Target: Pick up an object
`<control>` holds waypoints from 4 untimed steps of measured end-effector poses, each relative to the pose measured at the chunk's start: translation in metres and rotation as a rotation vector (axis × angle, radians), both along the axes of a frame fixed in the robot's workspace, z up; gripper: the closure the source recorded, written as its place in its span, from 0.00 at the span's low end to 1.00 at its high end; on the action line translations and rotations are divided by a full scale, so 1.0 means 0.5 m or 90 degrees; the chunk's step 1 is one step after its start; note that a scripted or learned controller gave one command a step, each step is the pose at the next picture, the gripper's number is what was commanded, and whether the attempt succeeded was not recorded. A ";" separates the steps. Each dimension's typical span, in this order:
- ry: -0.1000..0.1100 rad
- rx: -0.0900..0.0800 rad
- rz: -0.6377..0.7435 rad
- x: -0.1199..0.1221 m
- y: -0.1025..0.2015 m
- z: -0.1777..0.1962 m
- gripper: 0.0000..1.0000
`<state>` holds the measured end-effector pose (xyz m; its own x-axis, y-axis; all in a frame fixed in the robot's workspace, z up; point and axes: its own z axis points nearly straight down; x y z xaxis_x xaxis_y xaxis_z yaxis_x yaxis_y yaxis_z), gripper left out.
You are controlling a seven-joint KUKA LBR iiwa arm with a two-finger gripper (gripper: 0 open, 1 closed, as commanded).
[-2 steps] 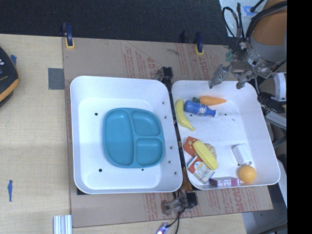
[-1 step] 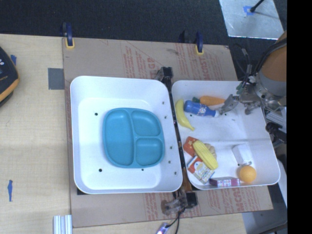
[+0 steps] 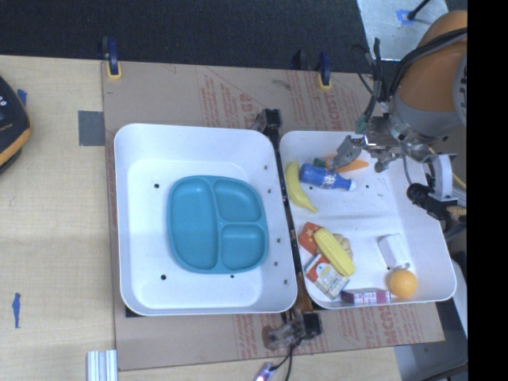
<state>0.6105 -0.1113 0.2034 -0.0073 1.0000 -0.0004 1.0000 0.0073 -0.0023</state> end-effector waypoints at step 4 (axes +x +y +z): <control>0.002 0.000 -0.002 -0.113 -0.053 -0.225 0.00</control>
